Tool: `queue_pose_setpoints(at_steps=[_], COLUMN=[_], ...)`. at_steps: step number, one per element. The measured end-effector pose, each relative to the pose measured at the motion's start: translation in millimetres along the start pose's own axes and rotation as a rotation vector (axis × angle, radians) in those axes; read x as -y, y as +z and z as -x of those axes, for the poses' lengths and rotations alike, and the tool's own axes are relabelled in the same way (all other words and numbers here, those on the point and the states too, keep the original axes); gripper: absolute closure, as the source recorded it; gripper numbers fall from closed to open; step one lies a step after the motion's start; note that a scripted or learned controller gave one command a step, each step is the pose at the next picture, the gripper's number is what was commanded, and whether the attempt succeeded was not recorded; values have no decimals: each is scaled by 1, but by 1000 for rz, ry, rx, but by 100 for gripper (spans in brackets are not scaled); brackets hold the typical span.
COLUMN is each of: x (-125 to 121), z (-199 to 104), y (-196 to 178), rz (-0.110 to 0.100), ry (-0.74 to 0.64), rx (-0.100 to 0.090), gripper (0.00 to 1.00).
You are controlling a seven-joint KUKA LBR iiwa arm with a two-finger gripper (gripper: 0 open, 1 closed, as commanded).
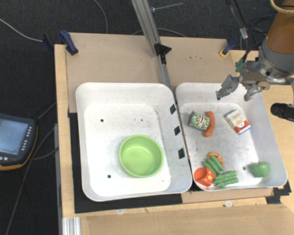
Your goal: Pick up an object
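My gripper [238,90] hangs over the back edge of the right bin [267,141], its two fingers spread apart with nothing between them. Below it in that bin lie a green can [199,121] with an orange sausage [210,123] against it, and a small white-and-red carton [236,121] just under the gripper. Near the front of the bin sit a red-and-orange pepper [204,176], green bean pods [220,173] and a green pepper [260,169].
The left bin [90,131] holds a light green bowl [140,155]. A metal pole [147,21] slants down to the gap between the bins. A teach pendant [10,138] lies off the bench at left. Blue clamps [68,42] grip the board's back corners.
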State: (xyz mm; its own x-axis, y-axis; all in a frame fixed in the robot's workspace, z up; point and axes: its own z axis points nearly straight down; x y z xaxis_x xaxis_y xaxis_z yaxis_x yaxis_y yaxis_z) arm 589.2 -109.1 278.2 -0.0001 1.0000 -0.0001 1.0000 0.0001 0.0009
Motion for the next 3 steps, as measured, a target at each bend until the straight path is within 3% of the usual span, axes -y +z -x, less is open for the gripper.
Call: queue_pose_setpoints(at_steps=[3], x=[6], z=[3], y=[154], rz=[-4], ry=[0], rx=[-1], gripper=[0])
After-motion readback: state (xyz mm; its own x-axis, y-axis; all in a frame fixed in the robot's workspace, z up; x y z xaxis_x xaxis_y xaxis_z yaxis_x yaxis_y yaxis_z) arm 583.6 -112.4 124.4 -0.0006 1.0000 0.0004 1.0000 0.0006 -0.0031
